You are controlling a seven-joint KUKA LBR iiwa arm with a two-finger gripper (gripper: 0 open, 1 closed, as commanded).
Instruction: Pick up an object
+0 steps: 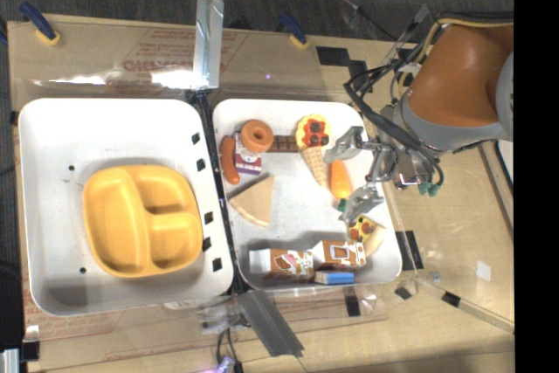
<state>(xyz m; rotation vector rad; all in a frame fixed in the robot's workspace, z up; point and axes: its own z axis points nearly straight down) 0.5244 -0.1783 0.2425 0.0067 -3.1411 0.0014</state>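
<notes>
Near the right bin's (229,122) right edge lies an orange carrot (340,180); the gripper (353,172) straddles it, fingers spread wide.

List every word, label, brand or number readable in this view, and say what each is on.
Red print on the cardboard sheet under the tape behind the bins: too blurred to read.
Label on the brown bottle lying in the right bin: too small to read.
Label on the small package under the doughnut: illegible.
Nothing else carries text.
</notes>
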